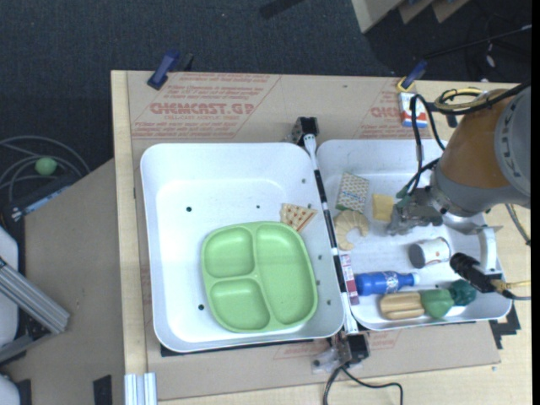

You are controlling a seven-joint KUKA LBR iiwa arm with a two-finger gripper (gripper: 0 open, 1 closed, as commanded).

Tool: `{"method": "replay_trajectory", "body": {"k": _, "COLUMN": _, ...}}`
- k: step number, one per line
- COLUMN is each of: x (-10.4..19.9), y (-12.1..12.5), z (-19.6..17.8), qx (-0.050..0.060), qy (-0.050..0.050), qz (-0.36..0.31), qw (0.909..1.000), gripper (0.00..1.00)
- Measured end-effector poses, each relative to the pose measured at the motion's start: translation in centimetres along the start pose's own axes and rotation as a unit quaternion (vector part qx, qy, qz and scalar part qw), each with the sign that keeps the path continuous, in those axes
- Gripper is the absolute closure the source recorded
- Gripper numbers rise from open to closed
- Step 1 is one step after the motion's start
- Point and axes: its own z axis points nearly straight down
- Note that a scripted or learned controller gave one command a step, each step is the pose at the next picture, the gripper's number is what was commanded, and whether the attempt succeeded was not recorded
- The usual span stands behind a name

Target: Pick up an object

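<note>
White bins sat side by side on the bench. Left bin held a green divided tray and a waffle-patterned cracker near the dividing wall. Right bin held a patterned packet, a yellow block, a white cylinder, a blue tube, a tan roll and a green item. Gripper was lowered just beside the yellow block; whether it was parted or closed could not be determined.

fixed overhead camera, slanted down, both bins
</note>
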Motion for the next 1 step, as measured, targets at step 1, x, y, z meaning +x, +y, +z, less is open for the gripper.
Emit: {"method": "replay_trajectory", "body": {"k": 1, "x": 3.06, "y": 4.07, "z": -7.05, "qx": -0.001, "qy": 0.0, "qz": 0.0, "qw": 1.0, "gripper": 1.0}}
